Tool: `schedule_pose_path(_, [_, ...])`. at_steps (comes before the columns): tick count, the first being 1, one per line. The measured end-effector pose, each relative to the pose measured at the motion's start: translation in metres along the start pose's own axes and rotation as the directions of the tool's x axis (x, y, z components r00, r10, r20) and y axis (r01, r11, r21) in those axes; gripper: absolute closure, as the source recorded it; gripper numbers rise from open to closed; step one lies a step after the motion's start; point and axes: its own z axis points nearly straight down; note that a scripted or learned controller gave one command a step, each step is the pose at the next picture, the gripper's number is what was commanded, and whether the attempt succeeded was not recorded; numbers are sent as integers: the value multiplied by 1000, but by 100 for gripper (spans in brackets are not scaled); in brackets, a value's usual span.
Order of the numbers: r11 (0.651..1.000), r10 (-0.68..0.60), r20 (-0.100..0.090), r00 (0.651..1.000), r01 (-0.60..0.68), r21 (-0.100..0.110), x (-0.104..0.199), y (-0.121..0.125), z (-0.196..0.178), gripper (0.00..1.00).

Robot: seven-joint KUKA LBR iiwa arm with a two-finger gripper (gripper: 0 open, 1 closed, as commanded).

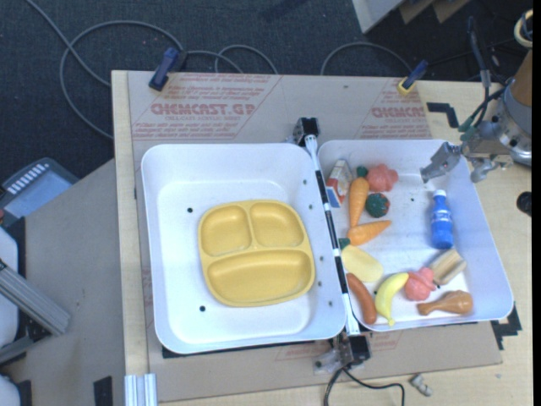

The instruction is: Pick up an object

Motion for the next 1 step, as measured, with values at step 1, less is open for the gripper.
schedule_pose_path(1, [1000, 1, 0, 1000, -1, 1, -35, 21, 87, 0])
